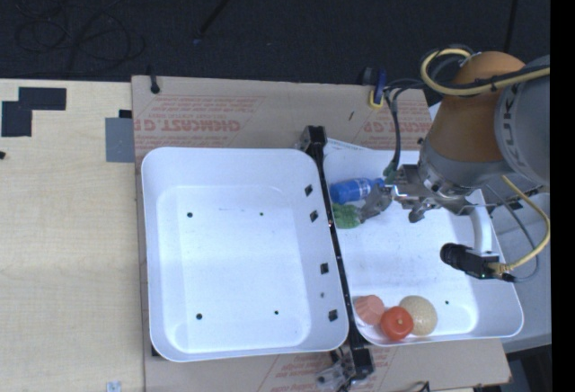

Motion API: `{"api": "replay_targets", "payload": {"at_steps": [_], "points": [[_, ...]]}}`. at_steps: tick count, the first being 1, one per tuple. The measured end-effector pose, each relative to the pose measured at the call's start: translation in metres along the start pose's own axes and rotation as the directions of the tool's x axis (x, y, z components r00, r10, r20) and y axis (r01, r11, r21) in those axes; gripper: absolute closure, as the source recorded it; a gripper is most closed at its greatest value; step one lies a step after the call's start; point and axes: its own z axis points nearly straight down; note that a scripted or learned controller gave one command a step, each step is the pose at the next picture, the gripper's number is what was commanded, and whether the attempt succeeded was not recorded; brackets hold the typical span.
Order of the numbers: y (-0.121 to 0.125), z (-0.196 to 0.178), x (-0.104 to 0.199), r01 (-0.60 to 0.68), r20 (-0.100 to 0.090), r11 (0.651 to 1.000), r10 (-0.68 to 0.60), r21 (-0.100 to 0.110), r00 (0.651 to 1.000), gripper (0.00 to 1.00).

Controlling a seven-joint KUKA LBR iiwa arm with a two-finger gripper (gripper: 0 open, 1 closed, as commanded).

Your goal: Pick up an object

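Here, operator, is what you have in front of you:

Arm: the grey arm (530,125) with its orange band (476,107) leans in over the right bin (503,314); its bulk cuts off your sight of that bin's far right corner.

Hand: the hand (388,200) sits low over the far left part of the right bin. You see metal fingers, but they are small and blurred against the wrist, so you cannot tell whether they are apart or together.

Blue bottle: the blue bottle (352,191) lies on its side just left of the hand, its near end touching or almost touching the fingertips; you cannot tell which.

Green object: a small green object (346,218) lies just below and left of the hand, beside the bottle; its shape is hard to make out.

Near cluster: well below the hand, at the bin's near wall, you find a pink piece (368,307), a red ball (396,323) and a pale round object (419,313), packed together and touching.

Black part: a black cylinder (467,260) with a yellow cable hangs below and right of the hand.

Left bin: the left bin (162,201) lies well to the hand's left, on the worktop (63,237).
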Motion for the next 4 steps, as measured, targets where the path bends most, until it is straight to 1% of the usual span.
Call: {"api": "replay_targets", "payload": {"at_steps": [1, 2, 3, 4], "points": [[0.042, 0.083, -0.061, -0.001, 0.004, 1.000, 0.001, -0.006, 1.000, 0.00], [0.031, 0.007, -0.135, -0.002, 0.008, 1.000, 0.002, -0.015, 1.000, 0.00], [0.030, 0.002, -0.133, 0.000, 0.002, 1.000, 0.000, -0.009, 1.000, 1.00], [-0.004, 0.058, -0.060, 0.006, -0.003, 1.000, -0.006, -0.001, 1.000, 1.00]]}}
